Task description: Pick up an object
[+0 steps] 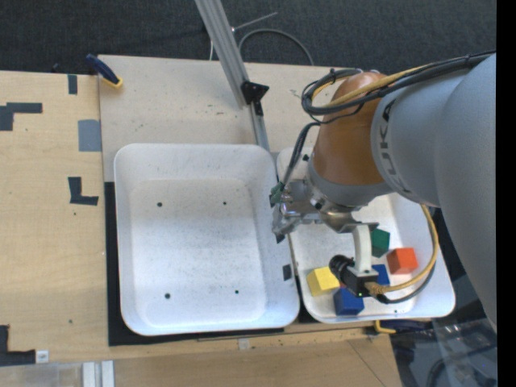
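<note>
Yellow cube (pixel 324 279), blue cube (pixel 348 302), orange cube (pixel 401 260) lie in the right bin (pixel 435 297); fingers (pixel 280 220) open or closed: cannot tell.

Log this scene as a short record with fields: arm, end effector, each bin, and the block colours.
arm: grey with an orange band, reaching in from the right over the right bin
end effector: low at the right bin's left rim, beside the left bin
right bin contents: yellow block, blue block, orange block, green block
left bin contents: no blocks visible
held object: cannot tell
</note>
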Controlling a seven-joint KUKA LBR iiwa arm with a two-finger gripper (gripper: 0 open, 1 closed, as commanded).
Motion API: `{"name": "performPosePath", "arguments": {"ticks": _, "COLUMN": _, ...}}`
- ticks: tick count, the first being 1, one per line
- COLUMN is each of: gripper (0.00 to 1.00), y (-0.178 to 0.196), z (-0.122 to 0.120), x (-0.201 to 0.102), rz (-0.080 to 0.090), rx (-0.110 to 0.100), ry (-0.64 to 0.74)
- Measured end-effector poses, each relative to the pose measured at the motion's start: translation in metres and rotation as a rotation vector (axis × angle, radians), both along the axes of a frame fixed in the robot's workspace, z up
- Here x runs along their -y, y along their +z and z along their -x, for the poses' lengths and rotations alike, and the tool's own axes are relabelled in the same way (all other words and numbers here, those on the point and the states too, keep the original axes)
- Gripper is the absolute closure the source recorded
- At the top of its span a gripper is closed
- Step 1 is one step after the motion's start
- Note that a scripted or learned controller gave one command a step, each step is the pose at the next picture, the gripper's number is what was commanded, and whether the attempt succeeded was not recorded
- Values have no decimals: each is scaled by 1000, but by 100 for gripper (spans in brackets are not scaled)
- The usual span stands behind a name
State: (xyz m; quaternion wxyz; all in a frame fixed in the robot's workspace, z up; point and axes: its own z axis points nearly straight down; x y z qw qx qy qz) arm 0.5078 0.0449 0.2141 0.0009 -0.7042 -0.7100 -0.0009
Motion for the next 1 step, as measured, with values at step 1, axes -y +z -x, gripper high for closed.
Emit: {"name": "performPosePath", "arguments": {"ticks": 1, "gripper": 100, "y": 15, "z": 11, "x": -51, "rz": 0, "rx": -1, "ry": 0}}
